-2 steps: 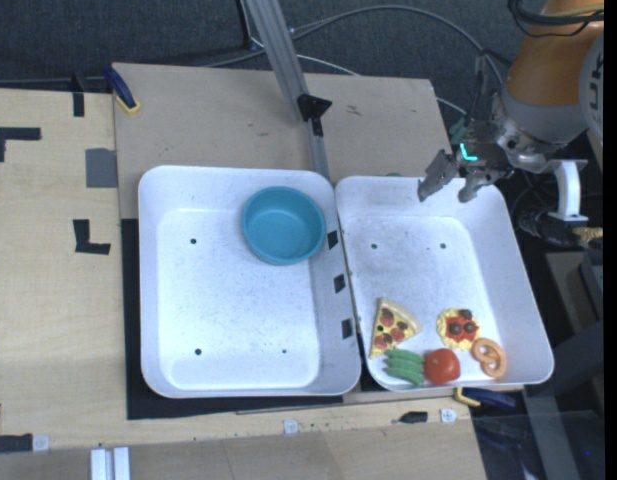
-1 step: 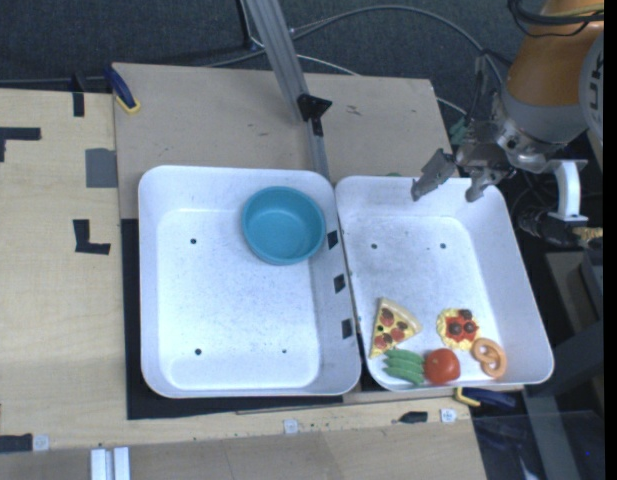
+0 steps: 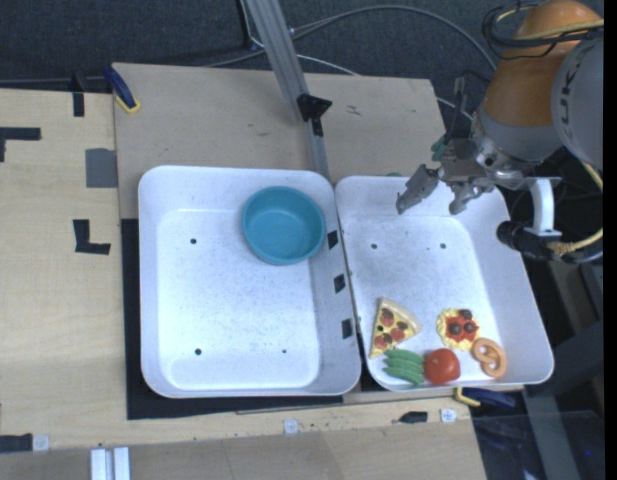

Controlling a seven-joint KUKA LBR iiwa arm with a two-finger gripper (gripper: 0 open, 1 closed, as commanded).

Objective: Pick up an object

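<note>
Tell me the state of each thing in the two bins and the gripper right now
Gripper: open, holding nothing, above the right bin's far end.
Blue bowl: upright, in the left bin.
Pizza slice: lying flat, right bin.
Tomato: resting beside the green vegetable.
Pretzel: lying flat at the near right corner.

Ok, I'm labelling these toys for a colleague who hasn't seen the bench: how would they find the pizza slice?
Look in the right-hand white bin, at the cluster of small toy foods in its near end. The triangular pizza slice lies at the cluster's left, closest to the wall shared with the other bin, just above the green vegetable. It is the only wedge shape, yellow with red dots.
</note>
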